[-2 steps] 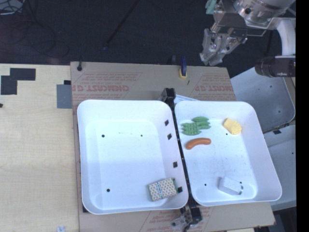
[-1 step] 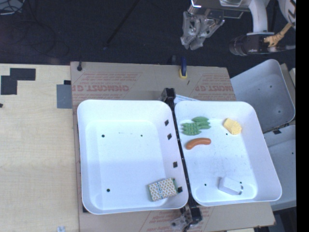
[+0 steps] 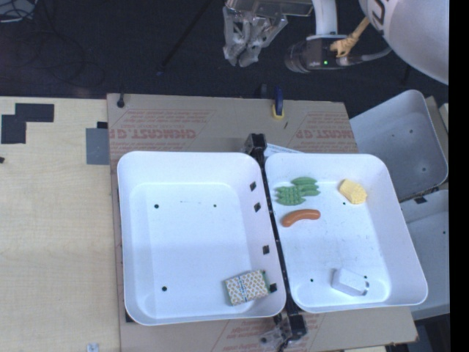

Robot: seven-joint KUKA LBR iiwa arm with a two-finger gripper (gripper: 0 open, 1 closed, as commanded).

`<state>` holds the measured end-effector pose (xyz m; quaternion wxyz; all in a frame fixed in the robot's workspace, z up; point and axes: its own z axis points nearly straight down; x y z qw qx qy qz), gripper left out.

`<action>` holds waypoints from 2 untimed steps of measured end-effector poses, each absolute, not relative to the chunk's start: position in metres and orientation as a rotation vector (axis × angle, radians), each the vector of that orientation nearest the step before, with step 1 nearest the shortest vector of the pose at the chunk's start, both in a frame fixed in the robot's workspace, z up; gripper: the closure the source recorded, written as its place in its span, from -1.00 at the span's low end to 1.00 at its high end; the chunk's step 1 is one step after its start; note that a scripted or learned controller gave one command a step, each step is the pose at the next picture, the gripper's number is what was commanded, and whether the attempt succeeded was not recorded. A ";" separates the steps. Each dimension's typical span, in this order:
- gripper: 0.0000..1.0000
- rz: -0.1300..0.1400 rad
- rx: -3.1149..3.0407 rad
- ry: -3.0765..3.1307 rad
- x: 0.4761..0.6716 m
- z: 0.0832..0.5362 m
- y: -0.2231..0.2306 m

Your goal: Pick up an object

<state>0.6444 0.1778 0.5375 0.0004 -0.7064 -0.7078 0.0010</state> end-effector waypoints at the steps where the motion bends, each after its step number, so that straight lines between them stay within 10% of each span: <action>1: 1.00 0.014 -2.218 -2.218 0.643 0.444 0.164; 2: 1.00 0.002 -2.219 -2.223 0.644 0.527 0.215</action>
